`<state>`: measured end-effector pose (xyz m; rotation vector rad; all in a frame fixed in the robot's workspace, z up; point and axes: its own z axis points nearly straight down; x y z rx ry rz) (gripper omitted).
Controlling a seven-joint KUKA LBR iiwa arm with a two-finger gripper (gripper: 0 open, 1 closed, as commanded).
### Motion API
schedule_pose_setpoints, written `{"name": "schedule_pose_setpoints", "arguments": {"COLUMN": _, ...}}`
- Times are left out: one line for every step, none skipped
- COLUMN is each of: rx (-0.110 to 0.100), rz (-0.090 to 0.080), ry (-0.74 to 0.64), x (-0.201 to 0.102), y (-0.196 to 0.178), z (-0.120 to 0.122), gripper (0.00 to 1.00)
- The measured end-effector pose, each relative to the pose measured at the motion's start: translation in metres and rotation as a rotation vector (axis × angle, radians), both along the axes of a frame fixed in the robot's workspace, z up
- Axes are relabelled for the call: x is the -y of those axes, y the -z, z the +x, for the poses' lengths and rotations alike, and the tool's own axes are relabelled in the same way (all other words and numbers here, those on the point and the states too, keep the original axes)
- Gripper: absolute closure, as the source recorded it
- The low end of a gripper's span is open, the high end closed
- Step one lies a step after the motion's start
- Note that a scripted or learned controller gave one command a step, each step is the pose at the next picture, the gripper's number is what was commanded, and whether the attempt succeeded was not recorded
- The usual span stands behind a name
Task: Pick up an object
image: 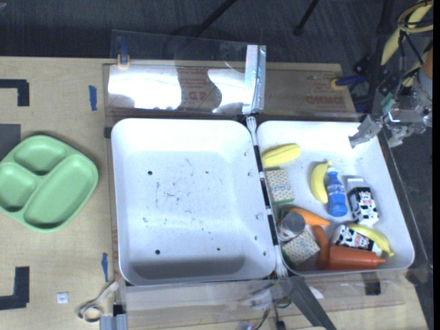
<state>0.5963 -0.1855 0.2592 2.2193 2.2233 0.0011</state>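
The gripper (362,136) is hovering over the right bin's (402,205) far corner, jaw opening indiscernible, nothing visibly held, objects lying below.

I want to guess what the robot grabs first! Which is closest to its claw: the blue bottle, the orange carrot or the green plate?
From the gripper:
1. Blue bottle, mid right bin.
2. Orange carrot, right bin's front edge.
3. Green plate, far left, outside the bins.

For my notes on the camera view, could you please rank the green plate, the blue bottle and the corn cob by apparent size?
1. green plate, by far the largest
2. corn cob
3. blue bottle

The cob and bottle look close, so their order is unsure.
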Motion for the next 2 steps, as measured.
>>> {"name": "schedule_pose_setpoints", "arguments": {"rx": 0.000, "rz": 0.000, "ry": -0.108, "x": 0.006, "y": 0.026, "z": -0.037, "gripper": 0.00}}
{"name": "schedule_pose_setpoints", "arguments": {"rx": 0.001, "rz": 0.000, "ry": -0.242, "x": -0.041, "y": 0.136, "z": 0.031, "gripper": 0.00}}
